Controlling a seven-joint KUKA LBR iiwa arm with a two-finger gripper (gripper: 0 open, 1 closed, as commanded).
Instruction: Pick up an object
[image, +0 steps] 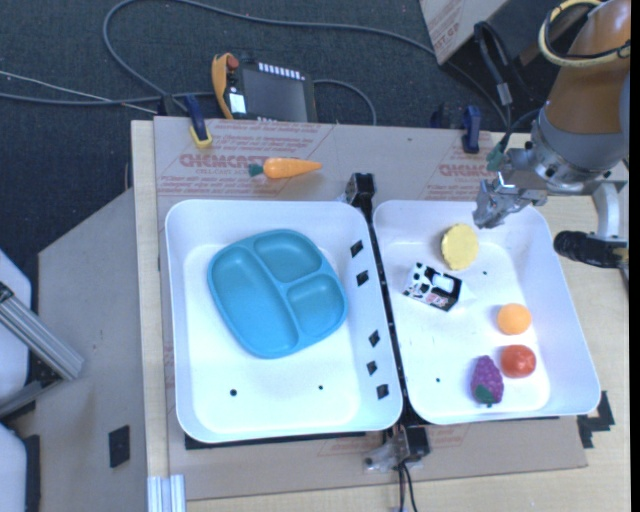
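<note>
So in the camera view the pick hasn't happened yet as far as I can judge: the gripper (493, 211) hangs at the upper right of the frame, over the top edge of the right bin (570, 300), and nothing sits in it. Honestly can't tell whether the fingers are spread or pressed together, it's too small and dark there. Closest candidate is the yellow disc (460, 246), a flat rounded toy piece just below and left of the gripper, near it but apart. Further down the same bin: a black-and-white boxy thing (433, 287) with a printed pattern, a smooth orange ball (514, 319), a glossy red tomato-looking piece (518, 360), and a bumpy purple grape cluster (486, 379) touching or nearly touching the tomato. They all look like hard plastic play food. The left bin (200, 400) carries a smooth blue divided tray (278, 292) with three compartments. A toy carrot (283, 169) lies on the cardboard-covered tabletop (160, 250) above the bins. So the descent, grasp and lift are all left.
</note>
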